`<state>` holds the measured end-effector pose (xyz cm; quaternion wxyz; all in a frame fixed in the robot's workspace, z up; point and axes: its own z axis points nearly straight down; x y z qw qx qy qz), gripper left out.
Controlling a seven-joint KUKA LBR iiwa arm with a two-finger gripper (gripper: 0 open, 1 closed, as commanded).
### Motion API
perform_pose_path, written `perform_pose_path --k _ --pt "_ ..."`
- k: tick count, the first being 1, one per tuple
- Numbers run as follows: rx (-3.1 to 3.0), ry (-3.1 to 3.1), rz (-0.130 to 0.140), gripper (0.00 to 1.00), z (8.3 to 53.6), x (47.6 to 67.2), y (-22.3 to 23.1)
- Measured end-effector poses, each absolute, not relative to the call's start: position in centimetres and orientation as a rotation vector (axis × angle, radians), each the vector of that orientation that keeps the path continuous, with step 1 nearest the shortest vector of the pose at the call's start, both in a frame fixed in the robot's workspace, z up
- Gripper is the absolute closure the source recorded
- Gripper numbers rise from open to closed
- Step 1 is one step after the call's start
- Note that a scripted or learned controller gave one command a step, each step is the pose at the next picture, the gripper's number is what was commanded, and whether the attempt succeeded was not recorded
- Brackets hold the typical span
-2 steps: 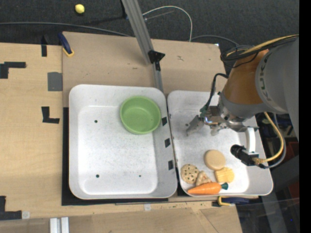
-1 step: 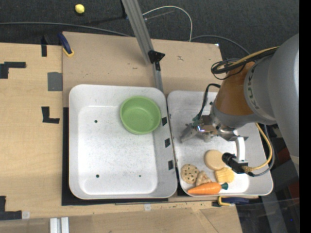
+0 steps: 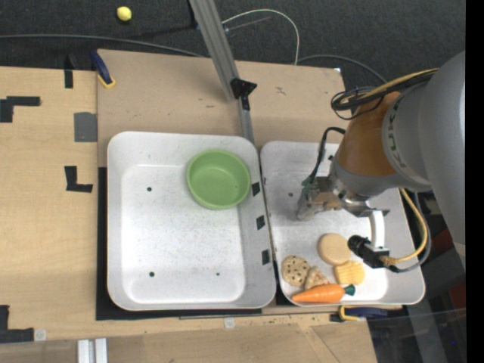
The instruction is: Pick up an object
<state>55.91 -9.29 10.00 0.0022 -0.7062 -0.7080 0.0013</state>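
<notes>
Nearest the camera, along the front edge of the right bin (image 3: 393, 292), lies a toy carrot (image 3: 321, 294), orange with a green stem end pointing right. Just behind it sit three further items: a speckled cookie (image 3: 294, 268) at the left, a small brown piece (image 3: 315, 278) touching the carrot, and a yellow block (image 3: 349, 273) at the right. A round tan item resembling a bread roll (image 3: 332, 248) rests just behind the yellow block.

Gripper (image 3: 305, 206) position: low over the floor of the right bin, in its middle left portion, behind and left of the food items and apart from them. The two fingers point down and to the left. They stand close together at the tips, and no object is visible between them.

Arm: the grey body with the orange band (image 3: 363, 146) enters from the right and covers the right rear portion of the right bin. Cables loop around the wrist.

Left bin (image 3: 132, 278): contains one green bowl (image 3: 218, 178), upright, in the rear right corner area, near the dividing wall between the two bins. Both bins rest on a brown bench (image 3: 151, 89).
</notes>
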Motion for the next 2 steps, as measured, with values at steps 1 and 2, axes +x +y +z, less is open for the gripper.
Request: perform_pose_path --k 1,2 --pt "-2.222 -2.225 -0.003 1.0 15.5 56.9 -9.6" --pt "-2.223 -2.225 -0.003 1.0 20.6 57.5 -10.5"
